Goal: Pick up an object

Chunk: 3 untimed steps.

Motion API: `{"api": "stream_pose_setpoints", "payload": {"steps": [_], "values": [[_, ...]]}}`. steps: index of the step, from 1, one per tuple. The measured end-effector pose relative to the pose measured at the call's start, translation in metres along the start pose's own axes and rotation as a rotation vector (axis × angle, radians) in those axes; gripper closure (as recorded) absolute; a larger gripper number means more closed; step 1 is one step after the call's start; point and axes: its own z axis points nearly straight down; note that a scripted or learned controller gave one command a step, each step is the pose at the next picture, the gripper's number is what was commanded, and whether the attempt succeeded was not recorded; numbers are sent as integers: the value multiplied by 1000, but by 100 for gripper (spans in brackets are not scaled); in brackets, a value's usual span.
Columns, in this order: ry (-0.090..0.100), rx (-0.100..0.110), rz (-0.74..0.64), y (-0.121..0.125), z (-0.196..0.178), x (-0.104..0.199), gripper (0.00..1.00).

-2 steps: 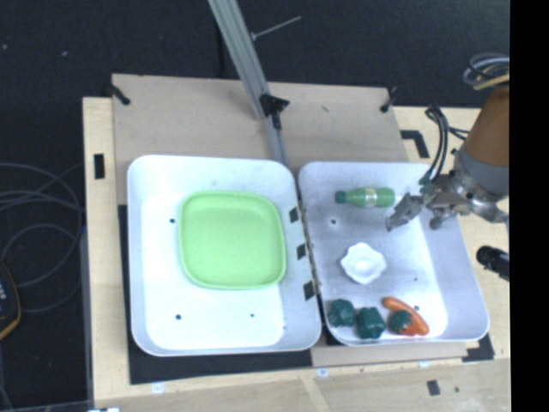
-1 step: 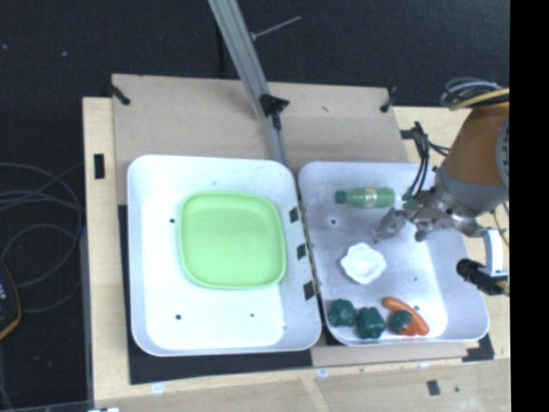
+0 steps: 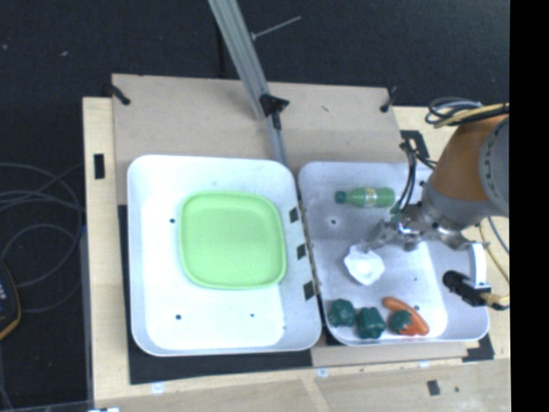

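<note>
White and crumpled, the wad point(image 3: 364, 267) lies just below and left of our gripper point(image 3: 377, 240), nearly under the tips, in the right bin point(image 3: 429, 275). We cannot tell whether the gripper is released or clenched. Up and away from the gripper lies the bottle point(image 3: 366, 197), long axis left to right. We read no writing on its label.
</note>
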Motion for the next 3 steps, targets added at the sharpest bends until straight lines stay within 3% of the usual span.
{"api": "stream_pose_setpoints", "payload": {"steps": [1,3], "values": [[0,-4,1,1,-13,0,100],[0,-5,-1,-2,-118,1,100]]}}
